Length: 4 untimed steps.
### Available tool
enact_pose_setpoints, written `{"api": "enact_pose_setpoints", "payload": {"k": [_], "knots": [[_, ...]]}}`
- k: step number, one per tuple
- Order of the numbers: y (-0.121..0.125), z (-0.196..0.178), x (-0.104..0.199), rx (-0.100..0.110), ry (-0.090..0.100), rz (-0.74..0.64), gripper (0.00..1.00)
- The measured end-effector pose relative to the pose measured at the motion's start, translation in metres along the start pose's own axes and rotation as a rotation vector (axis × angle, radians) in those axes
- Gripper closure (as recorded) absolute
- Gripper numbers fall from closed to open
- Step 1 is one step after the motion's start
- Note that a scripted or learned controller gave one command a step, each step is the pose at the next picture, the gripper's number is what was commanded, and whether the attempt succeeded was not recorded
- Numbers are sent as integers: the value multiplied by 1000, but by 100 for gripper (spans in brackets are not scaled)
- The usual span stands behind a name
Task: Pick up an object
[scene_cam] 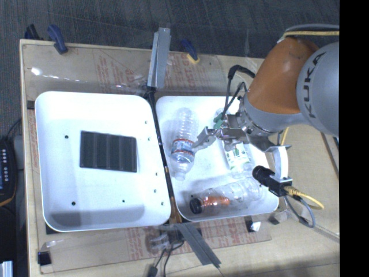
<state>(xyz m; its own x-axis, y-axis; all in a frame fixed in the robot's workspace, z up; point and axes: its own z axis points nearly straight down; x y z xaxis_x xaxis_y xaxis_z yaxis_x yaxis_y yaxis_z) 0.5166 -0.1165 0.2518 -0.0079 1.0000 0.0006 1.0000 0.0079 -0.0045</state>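
My gripper (203,138) sits low in the right bin (167,109), its metal fingers beside a clear plastic water bottle (182,143) with a red-and-blue label; I cannot tell if they are wide or narrow, or if they grip anything. A second clear bottle (222,198) with a dark cap and orange contents lies along the bin's near wall. A green-and-white packet (236,156) is partly hidden under my wrist. The left bin (57,212), smooth white plastic, holds a dark ribbed rectangle (108,151). Both rest on the bench (86,59).
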Motion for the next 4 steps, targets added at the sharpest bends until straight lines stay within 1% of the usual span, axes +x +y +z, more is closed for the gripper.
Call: {"api": "enact_pose_setpoints", "payload": {"k": [1, 2, 3, 4], "knots": [[61, 135, -26, 2, 0, 78, 0], [75, 160, -18, 0, 1, -14, 0], [76, 149, -18, 0, 0, -20, 100], [123, 59, 52, -3, -1, -197, 100]]}}
